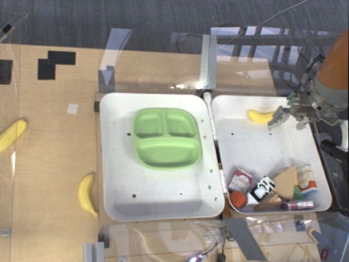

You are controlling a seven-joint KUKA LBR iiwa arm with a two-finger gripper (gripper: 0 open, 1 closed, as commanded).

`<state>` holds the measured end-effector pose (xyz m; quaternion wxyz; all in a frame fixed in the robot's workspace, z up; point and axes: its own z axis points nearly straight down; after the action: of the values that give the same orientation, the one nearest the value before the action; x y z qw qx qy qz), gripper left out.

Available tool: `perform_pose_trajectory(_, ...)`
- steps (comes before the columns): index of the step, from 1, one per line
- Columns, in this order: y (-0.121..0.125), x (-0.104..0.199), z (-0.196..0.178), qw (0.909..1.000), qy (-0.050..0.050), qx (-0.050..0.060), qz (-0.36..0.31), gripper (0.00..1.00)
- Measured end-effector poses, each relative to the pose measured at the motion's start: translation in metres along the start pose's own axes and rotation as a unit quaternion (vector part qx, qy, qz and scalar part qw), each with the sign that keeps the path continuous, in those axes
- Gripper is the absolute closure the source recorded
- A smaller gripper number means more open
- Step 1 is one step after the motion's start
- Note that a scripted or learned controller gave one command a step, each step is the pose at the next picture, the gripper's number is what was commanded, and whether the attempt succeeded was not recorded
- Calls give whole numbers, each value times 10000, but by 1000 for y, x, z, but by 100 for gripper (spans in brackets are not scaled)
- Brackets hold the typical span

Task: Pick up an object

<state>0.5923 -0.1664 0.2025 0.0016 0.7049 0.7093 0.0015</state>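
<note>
Cluttered small objects (272, 189) fill the right bin's near corner; open end effector (289, 119) beside a curved yellow banana (259, 115).

- Two white bins (114, 146) (311, 146) are sitting side by side.
- One green plate (165, 137) is lying there.
- Two bananas (86, 193) (260, 115) are lying about.
- One corn cob (12, 135) is lying there too.

**Open floor mid-bin, clutter along the near edge**

I'm seeing the middle of the right bin (256, 157) lying bare, so there's room to pass there. A heap of small items (272, 190) is crowding its near edge, touching one another. A yellow banana (259, 116) is lying near the far wall. In the left bin (117, 146), a green divided plate (165, 137) is taking up the centre, leaving bare margins around it.
</note>
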Motion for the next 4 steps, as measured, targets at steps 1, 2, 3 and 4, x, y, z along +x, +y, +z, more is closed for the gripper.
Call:
perform_pose_trajectory(1,40,29,114,9994,-10,-35,-352,0)
perform_pose_trajectory(2,70,41,116,9981,7,163,-592,0)
perform_pose_trajectory(3,70,9,117,9967,65,175,-785,0)
perform_pose_trajectory(4,70,12,117,9974,35,164,-702,0)
